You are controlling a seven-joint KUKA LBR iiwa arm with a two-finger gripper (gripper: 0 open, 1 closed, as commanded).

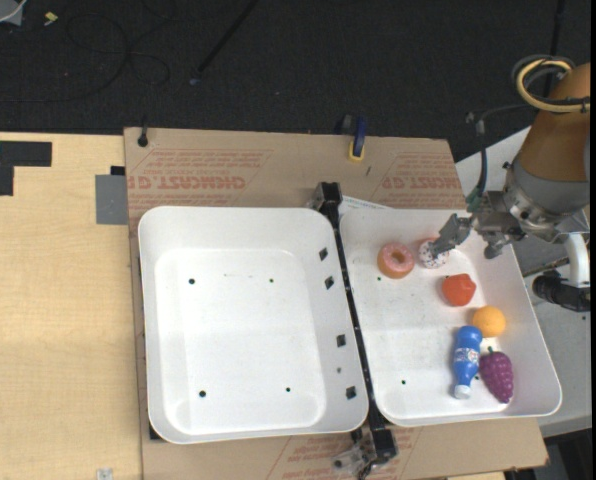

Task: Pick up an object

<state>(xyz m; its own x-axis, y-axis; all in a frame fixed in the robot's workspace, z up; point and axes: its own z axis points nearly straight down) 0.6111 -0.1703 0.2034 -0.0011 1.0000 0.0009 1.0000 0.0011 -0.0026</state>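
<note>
Currently the grey two-finger gripper (pixel 436 255) hangs low in the right white bin (pixel 418 408), just right of the pink ring-shaped doughnut toy (pixel 395 260); I cannot tell its jaw state. Closing off-centre could nudge the doughnut leftward.

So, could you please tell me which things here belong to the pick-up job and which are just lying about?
For the job:
tool
pink ring
red ball
orange ball
blue bottle
purple grapes
right bin

Lying about:
left bin
cardboard sheet
blue clamp
</note>
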